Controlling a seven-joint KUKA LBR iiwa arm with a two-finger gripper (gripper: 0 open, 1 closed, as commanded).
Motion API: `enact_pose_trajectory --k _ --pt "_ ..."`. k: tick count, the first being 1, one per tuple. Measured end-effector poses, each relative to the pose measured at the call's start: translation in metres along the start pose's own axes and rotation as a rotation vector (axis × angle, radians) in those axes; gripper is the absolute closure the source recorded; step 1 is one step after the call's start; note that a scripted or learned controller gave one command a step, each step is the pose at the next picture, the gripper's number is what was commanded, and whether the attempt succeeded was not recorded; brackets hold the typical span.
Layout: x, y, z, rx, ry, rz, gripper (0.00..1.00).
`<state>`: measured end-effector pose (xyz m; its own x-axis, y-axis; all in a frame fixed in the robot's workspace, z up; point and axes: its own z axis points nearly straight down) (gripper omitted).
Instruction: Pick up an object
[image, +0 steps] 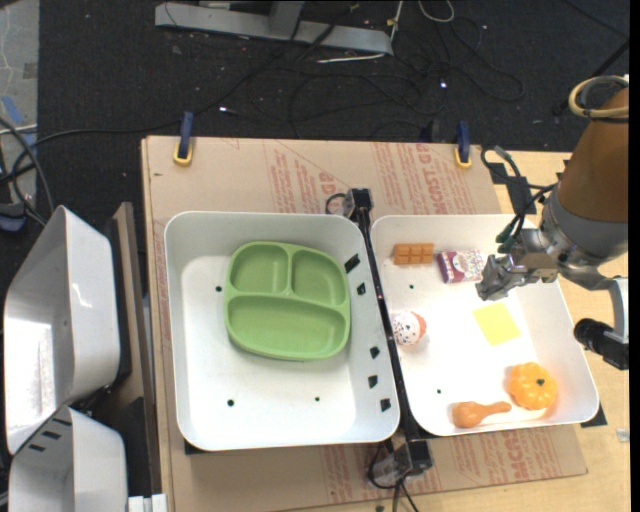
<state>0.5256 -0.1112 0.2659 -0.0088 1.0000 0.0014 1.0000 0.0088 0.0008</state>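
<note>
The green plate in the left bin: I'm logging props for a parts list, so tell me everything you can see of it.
The green plate is a light green, matte, plastic-looking tray with rounded corners and a raised rim. Ridges divide it into three compartments: two smaller ones along the far side, one long one along the near side. All three look bare. It lies flat, right side up, turned slightly askew, on the floor of the left bin, somewhat toward the far side. Nothing else touches it.
</note>
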Motion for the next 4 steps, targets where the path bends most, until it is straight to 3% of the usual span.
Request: enact_pose_trajectory --k 4 --pt "0.209 0.039 0.036 0.001 -0.001 0.000 1.00"
